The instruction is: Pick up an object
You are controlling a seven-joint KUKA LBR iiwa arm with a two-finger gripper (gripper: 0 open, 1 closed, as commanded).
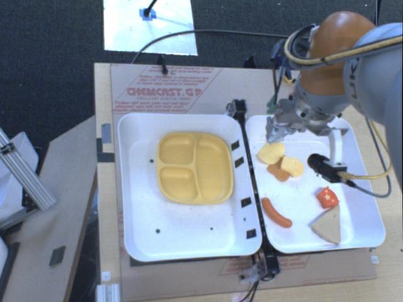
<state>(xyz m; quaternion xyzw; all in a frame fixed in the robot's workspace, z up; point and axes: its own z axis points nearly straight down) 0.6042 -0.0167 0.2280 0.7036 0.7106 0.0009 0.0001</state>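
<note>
— How far along is your pick?

— Hardly begun, by my reading. Your gripper point(275, 133) hangs low over the right bin point(371, 228), at about eleven o'clock of its floor, just above the pale yellow food piece point(271, 153). Whether it has closed, or caught anything, you cannot tell from here — the wrist hides it.

— What is there to take?

— The yellow piece touches an orange piece point(278, 172) and a second yellow one point(292, 166) near the bin's middle. A toy sausage point(276, 212) lies at seven o'clock, a red piece point(327, 197) at four, a tan wedge point(327, 226) at five. Nothing looks lifted, so the grasp and the raise are left.

— And the surroundings?

— The left bin point(135, 234) holds a yellow divided plate point(194, 167). Both bins sit on a wooden bench point(69, 168) over dark carpet point(44, 43), with a pale sheet point(148, 33) at twelve o'clock.
</note>
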